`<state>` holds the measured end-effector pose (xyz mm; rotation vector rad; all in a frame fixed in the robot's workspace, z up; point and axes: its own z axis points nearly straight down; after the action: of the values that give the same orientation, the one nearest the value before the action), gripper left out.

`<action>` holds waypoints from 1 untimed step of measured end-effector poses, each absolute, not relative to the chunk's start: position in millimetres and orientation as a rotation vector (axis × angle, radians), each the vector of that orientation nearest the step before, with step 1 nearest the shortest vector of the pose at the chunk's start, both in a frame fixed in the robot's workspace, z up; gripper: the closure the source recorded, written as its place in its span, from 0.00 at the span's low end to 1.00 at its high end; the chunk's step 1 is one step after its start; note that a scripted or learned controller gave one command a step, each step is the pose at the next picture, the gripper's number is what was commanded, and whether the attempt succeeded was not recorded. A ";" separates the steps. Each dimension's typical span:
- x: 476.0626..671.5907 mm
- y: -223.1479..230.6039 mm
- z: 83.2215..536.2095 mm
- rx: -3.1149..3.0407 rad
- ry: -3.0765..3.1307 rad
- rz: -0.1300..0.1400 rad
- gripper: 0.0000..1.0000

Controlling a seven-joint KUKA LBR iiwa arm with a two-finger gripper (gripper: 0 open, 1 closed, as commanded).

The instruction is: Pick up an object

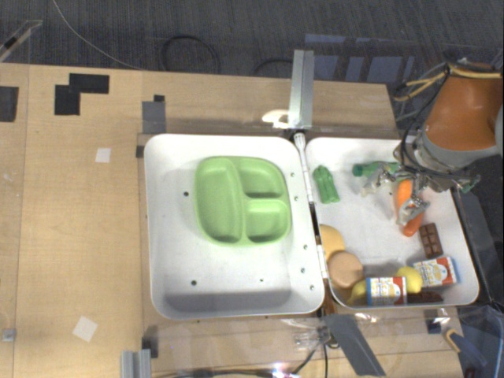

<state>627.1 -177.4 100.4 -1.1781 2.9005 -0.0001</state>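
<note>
Camera view: we see the gripper [407, 198] over the right bin [370, 231], closed on an orange carrot [407, 205], lifting it clear.

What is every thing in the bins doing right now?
green tray: flat in the left bin.
green packet: lying by the right bin's left wall.
carrot: tilted, under the gripper.
chocolate bar: lying flat.
bottle: on its side.
juice carton: lying down.
</note>
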 end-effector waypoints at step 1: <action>612.3 -161.5 88.2 -1.484 2.757 -0.010 0.00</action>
<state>612.3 -161.5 88.2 -1.4841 2.7566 -0.0105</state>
